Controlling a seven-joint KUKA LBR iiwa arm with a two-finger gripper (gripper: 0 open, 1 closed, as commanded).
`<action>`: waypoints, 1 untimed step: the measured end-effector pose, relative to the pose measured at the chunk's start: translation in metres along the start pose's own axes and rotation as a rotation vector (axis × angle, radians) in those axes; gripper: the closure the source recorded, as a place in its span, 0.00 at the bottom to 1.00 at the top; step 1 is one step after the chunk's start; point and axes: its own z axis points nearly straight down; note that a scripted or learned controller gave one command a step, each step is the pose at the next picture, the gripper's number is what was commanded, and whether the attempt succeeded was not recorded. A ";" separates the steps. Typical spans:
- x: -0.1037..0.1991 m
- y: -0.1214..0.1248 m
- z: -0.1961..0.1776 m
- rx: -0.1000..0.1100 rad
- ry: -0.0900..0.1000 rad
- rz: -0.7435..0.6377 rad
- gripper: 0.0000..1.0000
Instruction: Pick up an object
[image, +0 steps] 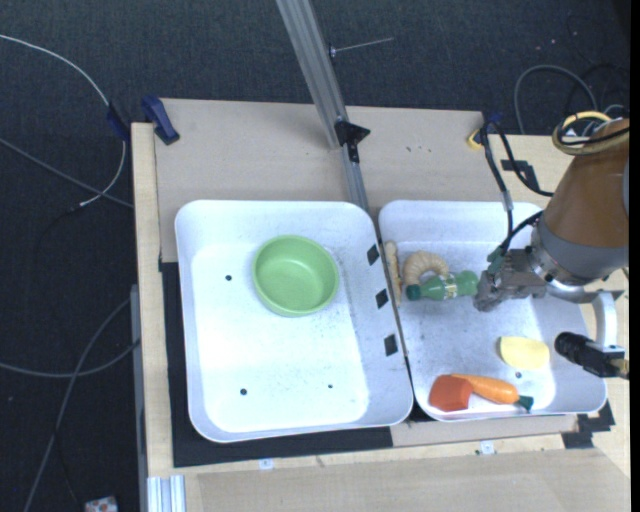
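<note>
The right bin (450, 345) holds a small green bottle (438, 288) lying on its side, a tan curved croissant-like piece (424, 265) just behind it, and a tan stick (392, 266) by the left wall. A pale yellow piece (524, 352) lies near the right side. At the front edge rest an orange carrot (492, 389) and a red-orange piece (450, 393). My gripper (492, 296) hangs low in this bin, right at the green bottle's cap end. The left bin (220, 380) holds a green bowl (294, 275).
A slanted metal rail (330, 90) runs from the top down to the gap between the bins. Black clips (381, 298) sit on the divider. Cables (510, 190) trail along the arm at the right. Blue clamps (158, 118) hold the bench corners.
</note>
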 end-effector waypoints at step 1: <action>-0.004 0.001 -0.046 0.002 0.000 0.000 1.00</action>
